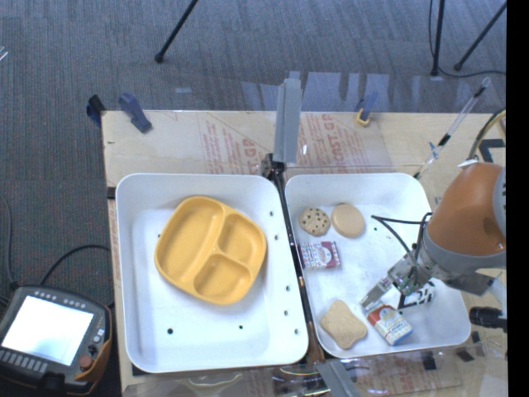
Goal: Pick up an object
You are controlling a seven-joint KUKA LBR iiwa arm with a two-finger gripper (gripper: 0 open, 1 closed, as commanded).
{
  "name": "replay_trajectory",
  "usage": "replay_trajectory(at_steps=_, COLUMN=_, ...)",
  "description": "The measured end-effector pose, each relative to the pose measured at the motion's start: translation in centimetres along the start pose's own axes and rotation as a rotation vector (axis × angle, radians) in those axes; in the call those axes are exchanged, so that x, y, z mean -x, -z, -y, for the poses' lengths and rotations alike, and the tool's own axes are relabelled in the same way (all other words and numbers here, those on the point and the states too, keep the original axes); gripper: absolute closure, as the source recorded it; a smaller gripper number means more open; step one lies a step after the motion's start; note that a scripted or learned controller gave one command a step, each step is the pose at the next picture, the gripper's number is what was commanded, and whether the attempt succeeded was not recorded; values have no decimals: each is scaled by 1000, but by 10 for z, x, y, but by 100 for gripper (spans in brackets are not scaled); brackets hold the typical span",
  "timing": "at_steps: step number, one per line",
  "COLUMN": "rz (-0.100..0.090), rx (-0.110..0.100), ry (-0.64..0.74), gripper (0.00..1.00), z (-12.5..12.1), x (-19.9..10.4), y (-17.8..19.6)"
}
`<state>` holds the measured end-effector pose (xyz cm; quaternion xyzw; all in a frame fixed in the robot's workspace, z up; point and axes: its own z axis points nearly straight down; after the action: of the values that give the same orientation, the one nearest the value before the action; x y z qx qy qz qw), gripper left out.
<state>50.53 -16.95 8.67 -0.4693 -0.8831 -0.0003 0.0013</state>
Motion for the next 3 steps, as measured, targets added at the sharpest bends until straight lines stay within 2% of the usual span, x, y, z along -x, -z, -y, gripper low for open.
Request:
replay_trajectory(at_steps=1, rz=-13, rx=-2, ry=-450, gripper=0, z=8, x=31, y=20)
replay_trajectory(at_steps=2, rz=-2, rx=-1, ry=-337, gripper=0, z=-36, x=72, y=-1)
replay_trajectory(at_steps=3, rz=-1, rx=-3, ry=-333, gripper=100, z=-37, x=72, y=9)
